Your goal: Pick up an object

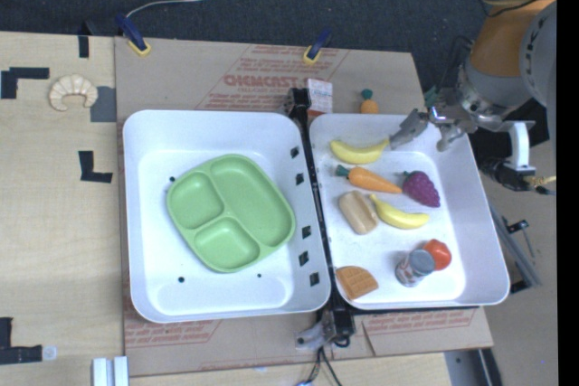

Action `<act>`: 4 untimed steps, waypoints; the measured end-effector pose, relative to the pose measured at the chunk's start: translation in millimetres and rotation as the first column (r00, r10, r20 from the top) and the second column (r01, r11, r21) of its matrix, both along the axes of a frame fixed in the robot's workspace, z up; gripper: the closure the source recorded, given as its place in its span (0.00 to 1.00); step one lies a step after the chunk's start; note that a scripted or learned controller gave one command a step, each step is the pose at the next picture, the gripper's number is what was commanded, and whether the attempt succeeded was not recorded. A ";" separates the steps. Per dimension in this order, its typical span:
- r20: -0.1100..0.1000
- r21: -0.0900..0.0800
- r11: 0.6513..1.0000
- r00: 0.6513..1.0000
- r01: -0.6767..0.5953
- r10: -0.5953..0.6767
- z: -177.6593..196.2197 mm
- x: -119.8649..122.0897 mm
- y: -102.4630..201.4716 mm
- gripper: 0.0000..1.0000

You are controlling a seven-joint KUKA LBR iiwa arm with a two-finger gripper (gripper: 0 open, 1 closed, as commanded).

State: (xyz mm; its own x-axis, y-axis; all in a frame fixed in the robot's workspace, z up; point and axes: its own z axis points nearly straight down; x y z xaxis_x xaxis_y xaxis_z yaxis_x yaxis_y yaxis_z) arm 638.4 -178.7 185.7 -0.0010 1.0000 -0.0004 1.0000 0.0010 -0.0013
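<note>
Above the right bin's [484, 221] far corner, the gripper [425, 135] hangs with fingers spread, grasping nothing. Just beside it lies a banana [358, 151]; a carrot [373, 182] and grapes [421, 188] rest nearby.

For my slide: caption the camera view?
Open end effector above right bin of toy food; green tray left.

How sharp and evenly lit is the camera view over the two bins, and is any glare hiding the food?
Camera view: even, soft lighting; the right bin wall is bright white but no glare masks the bananas or carrot; shadows are faint; the gripper looks slightly soft; the green tray is crisp.
</note>
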 end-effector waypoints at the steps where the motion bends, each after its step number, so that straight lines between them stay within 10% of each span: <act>1: -0.003 0.002 1.000 1.000 -0.001 0.001 -93.4 26.7 78.9 0.00; 2: 0.002 0.001 1.000 1.000 -0.001 0.001 -0.6 -21.0 110.4 0.00; 3: 0.001 -0.001 1.000 1.000 0.000 0.000 -100.0 30.1 60.4 0.00; 4: 0.003 -0.002 1.000 1.000 -0.001 0.001 -100.0 25.0 58.9 0.00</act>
State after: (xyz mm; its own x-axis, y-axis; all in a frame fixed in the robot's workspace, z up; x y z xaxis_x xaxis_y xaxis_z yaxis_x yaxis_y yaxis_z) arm 663.4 -119.9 85.7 -0.0022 1.0000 -0.0026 1.0000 0.0022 0.0019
